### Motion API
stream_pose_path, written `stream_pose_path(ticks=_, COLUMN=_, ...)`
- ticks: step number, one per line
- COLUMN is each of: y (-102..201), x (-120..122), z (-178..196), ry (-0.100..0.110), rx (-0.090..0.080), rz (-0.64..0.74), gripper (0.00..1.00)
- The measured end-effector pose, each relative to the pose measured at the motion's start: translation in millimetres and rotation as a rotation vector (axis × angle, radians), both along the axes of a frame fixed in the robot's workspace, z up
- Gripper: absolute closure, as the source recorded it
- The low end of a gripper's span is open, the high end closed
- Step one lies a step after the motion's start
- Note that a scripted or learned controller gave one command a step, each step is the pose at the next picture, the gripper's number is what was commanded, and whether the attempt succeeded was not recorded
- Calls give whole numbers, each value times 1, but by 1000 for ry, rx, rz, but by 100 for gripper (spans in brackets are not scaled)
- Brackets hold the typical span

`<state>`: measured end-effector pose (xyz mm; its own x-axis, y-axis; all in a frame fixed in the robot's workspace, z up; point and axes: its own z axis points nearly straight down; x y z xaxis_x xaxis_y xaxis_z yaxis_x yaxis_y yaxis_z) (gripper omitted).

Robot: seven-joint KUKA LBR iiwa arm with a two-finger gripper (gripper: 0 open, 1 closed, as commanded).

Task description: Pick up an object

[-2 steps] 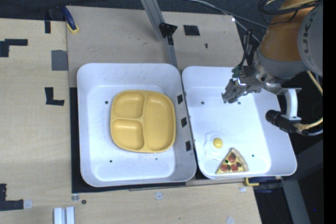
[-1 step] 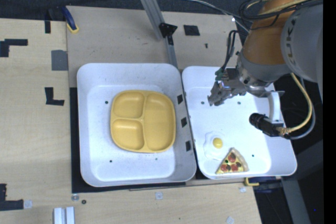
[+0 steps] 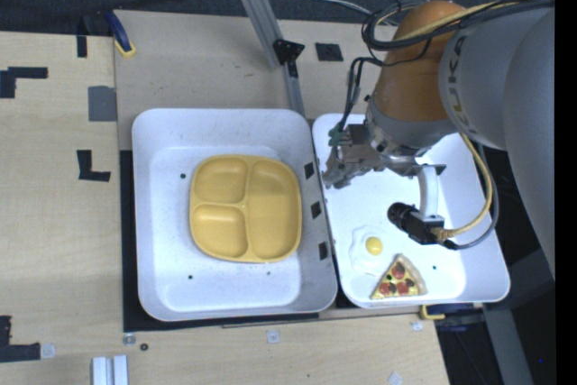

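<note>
Pale wooden desk (image 3: 54,221) carries both bins; the pincer (image 3: 338,169) hangs over the right bin (image 3: 469,279), whether spread I cannot tell; fried egg (image 3: 370,246) and pizza slice (image 3: 398,278) lie unlifted.

A mustard-yellow divided plate (image 3: 245,207) lies in the white left bin (image 3: 153,194). In the white right bin (image 3: 478,270), at about 5 o'clock, sit a fried egg (image 3: 369,246), white with a yellow yolk, and a pizza slice (image 3: 398,279), tan-crusted with red and dark toppings. The arm (image 3: 424,77) shows grey with an orange band. The tabletop (image 3: 54,221) is pale wood marked with black tape.
</note>
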<state>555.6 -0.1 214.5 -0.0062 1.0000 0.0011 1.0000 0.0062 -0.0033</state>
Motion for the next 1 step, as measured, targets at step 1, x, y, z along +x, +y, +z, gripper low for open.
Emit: stream_pose_path(ticks=1, y=53, x=2, z=12, ry=-2, rx=0, rz=1, gripper=100)
